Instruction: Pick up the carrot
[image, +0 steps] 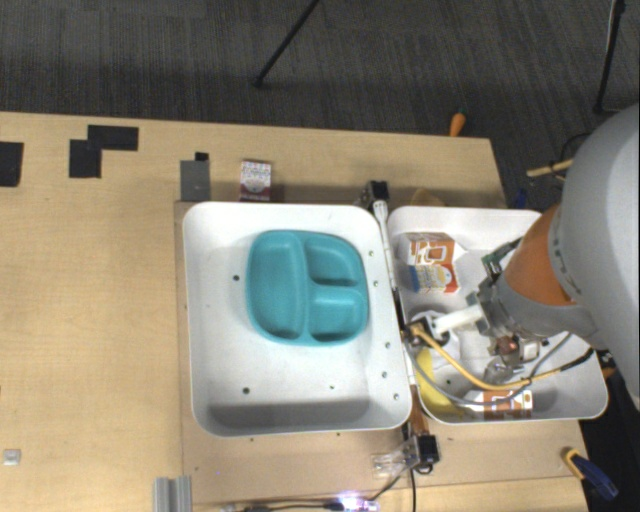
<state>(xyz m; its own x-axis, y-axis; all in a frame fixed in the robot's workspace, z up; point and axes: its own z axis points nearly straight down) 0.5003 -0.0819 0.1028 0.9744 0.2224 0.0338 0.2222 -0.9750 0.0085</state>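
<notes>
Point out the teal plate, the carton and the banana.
teal plate (305, 285): camera view, the divider ridge.
carton (432, 262): camera view, its printed face.
banana (428, 378): camera view, its yellow curve.

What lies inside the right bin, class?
In the right bin: a small carton, something yellow, and the arm, covering much of the rest. No carrot is visible.

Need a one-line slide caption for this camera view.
Arm reaching into the right bin beside a carton; teal tray in the left bin.

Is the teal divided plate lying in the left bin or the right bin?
In the left bin. The teal plate lies flat inside its white walls, compartments facing up.
</notes>
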